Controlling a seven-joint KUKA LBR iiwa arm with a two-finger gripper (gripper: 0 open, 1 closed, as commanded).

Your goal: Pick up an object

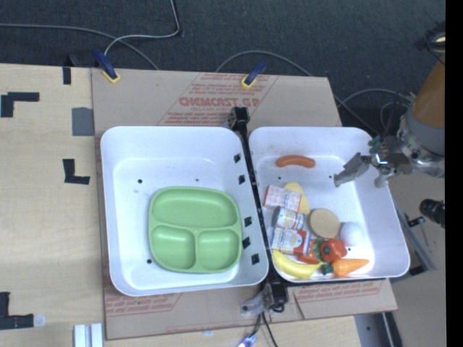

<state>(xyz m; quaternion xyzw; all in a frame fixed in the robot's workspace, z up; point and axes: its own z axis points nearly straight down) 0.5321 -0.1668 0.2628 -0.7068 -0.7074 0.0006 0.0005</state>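
A: What sits closest to us?

B: The near rim of the two white bins. In the left bin (123, 194) a green divided tray (195, 228) lies flat on the floor, three compartments showing, two small ones on its near side and one wide one on the far side.

A: And the right bin (376, 215)?

B: That one holds the clutter, bunched toward its near left part. A banana (293, 266) curves along the near wall, with a red tomato-like piece (331, 250) and an orange carrot (350, 266) just right of it. Small printed packets (286, 219) are stacked beside the left wall, a yellow piece (296, 192) behind them. A round tan disc (325, 223) lies touching the packets' right side, and a white egg (351, 233) sits just right of the disc (hard to separate from the white floor).

A: Anything apart from the pile?

B: A sausage (295, 162) lies alone near the far wall, well apart from the rest.

A: The arm?

B: It reaches in from the right. The gripper (365, 169) hangs over the bin's far right part, its fingers spread, one finger (349, 170) pointing left toward the middle, nothing between them. It is right of the sausage and clear of the pile.
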